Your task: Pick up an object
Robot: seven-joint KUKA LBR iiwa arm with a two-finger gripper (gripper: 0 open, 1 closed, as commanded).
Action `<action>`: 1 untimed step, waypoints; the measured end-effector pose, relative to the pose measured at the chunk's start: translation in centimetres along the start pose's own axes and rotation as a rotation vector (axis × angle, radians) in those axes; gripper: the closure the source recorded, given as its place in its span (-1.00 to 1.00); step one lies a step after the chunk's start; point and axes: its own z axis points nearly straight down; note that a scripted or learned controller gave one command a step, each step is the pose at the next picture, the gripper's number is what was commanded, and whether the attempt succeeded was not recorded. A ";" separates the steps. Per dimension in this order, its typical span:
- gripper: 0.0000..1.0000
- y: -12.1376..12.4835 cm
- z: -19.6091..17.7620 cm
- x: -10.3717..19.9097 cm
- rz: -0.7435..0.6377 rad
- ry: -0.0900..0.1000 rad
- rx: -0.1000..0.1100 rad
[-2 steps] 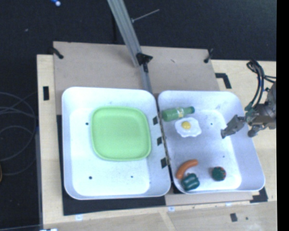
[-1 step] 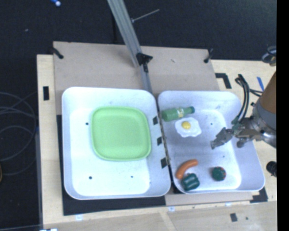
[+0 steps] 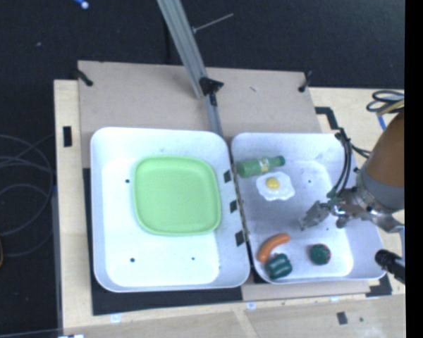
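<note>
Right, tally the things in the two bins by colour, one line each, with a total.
Green: 4 — plate, bottle, pepper, round dark green item
Orange: 1 — sausage
White with yellow: 1 — fried egg
Total: 6
The plate lies in the left bin; the other five lie in the right bin.

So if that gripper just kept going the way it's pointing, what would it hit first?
Probably the orange sausage. The gripper points down-left across the right bin, with bare floor between them, though its height is unclear.
</note>
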 end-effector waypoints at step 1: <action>-1.00 0.6 4.4 -0.2 0.000 0.000 -0.001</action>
